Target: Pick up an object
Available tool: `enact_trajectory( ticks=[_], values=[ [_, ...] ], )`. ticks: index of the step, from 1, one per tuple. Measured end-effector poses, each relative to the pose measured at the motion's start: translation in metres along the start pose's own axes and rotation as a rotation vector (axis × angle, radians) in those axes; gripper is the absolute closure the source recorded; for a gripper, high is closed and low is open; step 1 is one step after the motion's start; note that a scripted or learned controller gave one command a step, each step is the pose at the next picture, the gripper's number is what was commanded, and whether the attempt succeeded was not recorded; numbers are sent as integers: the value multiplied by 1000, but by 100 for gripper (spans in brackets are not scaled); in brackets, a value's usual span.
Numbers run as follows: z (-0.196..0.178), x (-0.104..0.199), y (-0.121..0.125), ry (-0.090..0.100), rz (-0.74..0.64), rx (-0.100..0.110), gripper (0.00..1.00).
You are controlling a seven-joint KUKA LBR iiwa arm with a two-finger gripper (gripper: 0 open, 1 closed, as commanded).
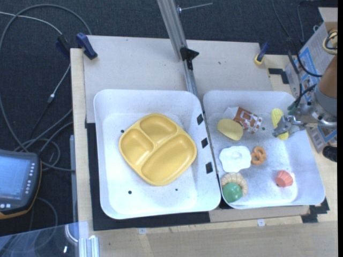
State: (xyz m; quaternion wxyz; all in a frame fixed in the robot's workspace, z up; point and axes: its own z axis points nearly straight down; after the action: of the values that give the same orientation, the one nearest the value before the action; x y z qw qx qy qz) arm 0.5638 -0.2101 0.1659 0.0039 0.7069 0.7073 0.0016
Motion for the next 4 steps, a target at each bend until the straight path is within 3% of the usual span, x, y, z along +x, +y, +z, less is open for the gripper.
enact_trajectory(
  ticks=[1,2,4],
  values=[
    [-62,0,10,0,-2,-1,100],
    [-96,-1,12,1,-1,2,100],
    [-74,94,33,6,-5,10,100]
  ],
)
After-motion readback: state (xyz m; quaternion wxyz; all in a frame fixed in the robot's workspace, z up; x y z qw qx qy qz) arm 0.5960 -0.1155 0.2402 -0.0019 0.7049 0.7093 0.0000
